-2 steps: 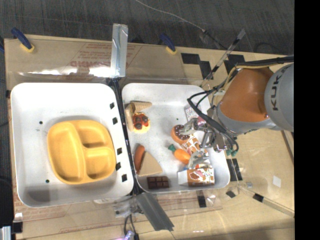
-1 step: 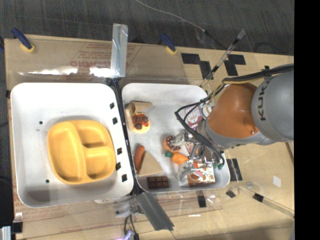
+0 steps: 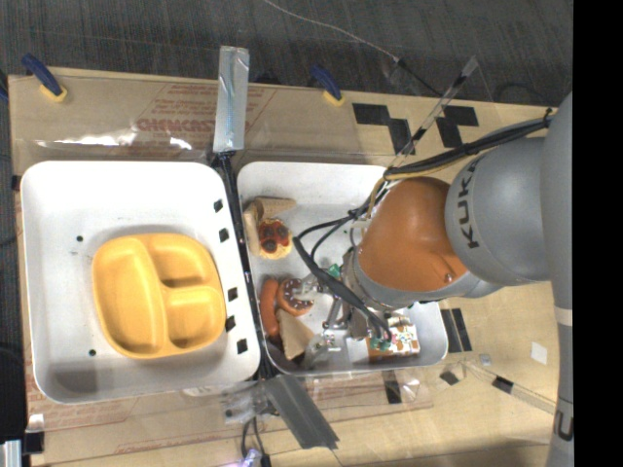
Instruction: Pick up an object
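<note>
Arm (image 3: 487,222), marked "KUKA", overhangs right bin (image 3: 292,178); gripper (image 3: 331,343) finger state indeterminate, near toy food (image 3: 282,305). Yellow tray (image 3: 156,295) occupies left bin (image 3: 58,212).

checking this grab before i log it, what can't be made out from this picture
- Gripper, camera view: small and dark among cables; fingers' state and any hold unclear.
- Right bin, camera view: the arm covers its right half, hiding whatever lies beneath.
- Food toys along the right bin's left wall: small and crowded; the lowest is in shadow, so kinds are uncertain.
- Yellow tray in the left bin: plainly seen.
</note>
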`<state>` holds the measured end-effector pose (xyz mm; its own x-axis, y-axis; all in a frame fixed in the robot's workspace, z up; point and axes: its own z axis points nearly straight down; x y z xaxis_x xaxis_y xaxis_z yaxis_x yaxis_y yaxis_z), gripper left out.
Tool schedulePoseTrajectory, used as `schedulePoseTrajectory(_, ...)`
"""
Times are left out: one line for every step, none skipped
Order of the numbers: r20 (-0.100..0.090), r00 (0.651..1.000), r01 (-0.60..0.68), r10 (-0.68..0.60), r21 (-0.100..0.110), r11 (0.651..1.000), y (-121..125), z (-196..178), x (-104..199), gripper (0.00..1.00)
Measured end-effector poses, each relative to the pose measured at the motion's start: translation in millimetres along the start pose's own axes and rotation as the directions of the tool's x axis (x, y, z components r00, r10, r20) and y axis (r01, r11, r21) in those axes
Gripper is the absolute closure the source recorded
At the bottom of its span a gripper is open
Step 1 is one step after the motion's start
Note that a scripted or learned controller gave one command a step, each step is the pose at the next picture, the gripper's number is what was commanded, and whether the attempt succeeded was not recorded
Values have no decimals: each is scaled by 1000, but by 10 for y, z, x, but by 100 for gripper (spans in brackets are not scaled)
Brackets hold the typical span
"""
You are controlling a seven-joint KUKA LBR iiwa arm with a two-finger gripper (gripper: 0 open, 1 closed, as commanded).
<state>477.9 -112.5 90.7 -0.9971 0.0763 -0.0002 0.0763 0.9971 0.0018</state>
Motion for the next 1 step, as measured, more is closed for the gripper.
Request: schedulePoseTrajectory(1, 998, 58, -58, 5, 998, 220, -6, -508, 0)
